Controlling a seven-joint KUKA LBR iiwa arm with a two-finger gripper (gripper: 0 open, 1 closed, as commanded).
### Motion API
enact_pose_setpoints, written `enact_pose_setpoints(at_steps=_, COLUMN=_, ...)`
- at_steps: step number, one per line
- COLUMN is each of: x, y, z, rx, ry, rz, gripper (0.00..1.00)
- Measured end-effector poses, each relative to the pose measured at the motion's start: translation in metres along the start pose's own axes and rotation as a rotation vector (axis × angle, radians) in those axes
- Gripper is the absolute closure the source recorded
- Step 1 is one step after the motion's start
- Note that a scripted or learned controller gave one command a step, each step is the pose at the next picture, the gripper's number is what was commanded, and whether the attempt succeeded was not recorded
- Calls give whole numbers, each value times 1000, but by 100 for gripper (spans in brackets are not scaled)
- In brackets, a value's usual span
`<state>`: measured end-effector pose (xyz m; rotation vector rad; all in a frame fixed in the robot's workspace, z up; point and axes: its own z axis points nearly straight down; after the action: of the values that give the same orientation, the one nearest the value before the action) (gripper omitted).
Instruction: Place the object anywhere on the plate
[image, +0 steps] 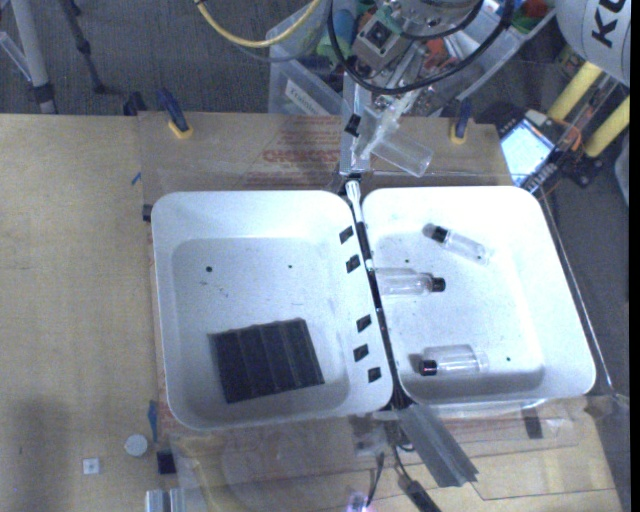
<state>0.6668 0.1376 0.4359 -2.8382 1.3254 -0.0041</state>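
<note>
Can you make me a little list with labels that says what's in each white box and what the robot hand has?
left bin: one dark ribbed plate, lying flat near the front
right bin: three small clear vials with dark caps, all lying on their sides, apart from each other
hand: up above the back edge, between the bins
held by hand: a clear plastic cup, tilted

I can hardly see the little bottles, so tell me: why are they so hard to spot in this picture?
In the camera view, the three clear vials are see-through against the bright, washed-out right bin; only their dark caps stand out. The dark plate in the left bin contrasts sharply. The clear cup at the tool looks blurry.
</note>
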Motion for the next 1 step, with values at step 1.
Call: enact_pose_setpoints(at_steps=1, x=65, y=54, z=-1, rx=-7, ry=0, rz=160, gripper=100)
